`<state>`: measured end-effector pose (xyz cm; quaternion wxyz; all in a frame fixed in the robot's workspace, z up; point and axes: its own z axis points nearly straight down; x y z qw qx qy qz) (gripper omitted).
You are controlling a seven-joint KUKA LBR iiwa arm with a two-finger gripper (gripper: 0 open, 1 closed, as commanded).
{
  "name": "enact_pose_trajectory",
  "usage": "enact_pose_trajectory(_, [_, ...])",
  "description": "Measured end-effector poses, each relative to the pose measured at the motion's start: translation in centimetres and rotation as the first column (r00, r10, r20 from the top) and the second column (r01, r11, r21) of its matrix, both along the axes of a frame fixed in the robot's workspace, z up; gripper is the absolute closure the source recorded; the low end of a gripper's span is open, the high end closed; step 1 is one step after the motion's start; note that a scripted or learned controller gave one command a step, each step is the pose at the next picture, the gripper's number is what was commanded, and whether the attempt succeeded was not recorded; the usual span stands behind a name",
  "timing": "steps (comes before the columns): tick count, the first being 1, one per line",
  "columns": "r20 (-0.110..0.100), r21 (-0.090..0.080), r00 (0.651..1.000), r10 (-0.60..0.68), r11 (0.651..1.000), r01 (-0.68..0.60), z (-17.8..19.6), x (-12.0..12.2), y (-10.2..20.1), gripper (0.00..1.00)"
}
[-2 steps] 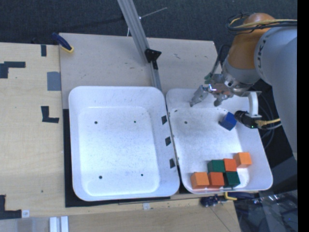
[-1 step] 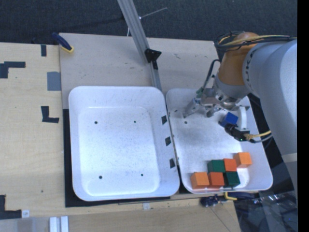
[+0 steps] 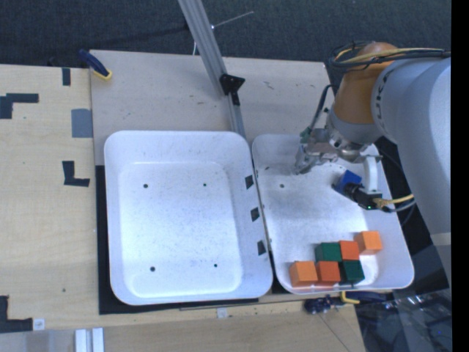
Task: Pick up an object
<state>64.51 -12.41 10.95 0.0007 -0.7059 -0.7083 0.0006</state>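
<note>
Several small blocks lie at the near end of the right bin (image 3: 293,204): an orange block (image 3: 303,272), another orange one (image 3: 328,271), a dark green block (image 3: 329,252), a green one (image 3: 353,270), and two more orange blocks (image 3: 349,250) (image 3: 371,240). My gripper (image 3: 303,166) hangs over the far end of the same bin, well apart from the blocks, fingers pointing down toward the bin floor. Nothing shows between the fingers. A blue part (image 3: 349,181) sits on the arm just right of the gripper.
The left bin (image 3: 124,196) lies beside the right one. A slanted metal pole (image 3: 209,46) runs down to the gap between the bins. A blue and yellow tool (image 3: 95,64) rests at the bench's far left corner.
</note>
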Motion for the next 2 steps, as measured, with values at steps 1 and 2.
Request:
enact_pose_trajectory(1, [0.005, 0.000, 1.000, -0.002, 1.000, 0.002, 4.3, 0.4, -0.1, 1.00])
enact_pose_trajectory(2, [0.008, -0.001, 1.000, -0.001, 1.000, 0.001, 10.5, 0.5, 0.6, 1.00])
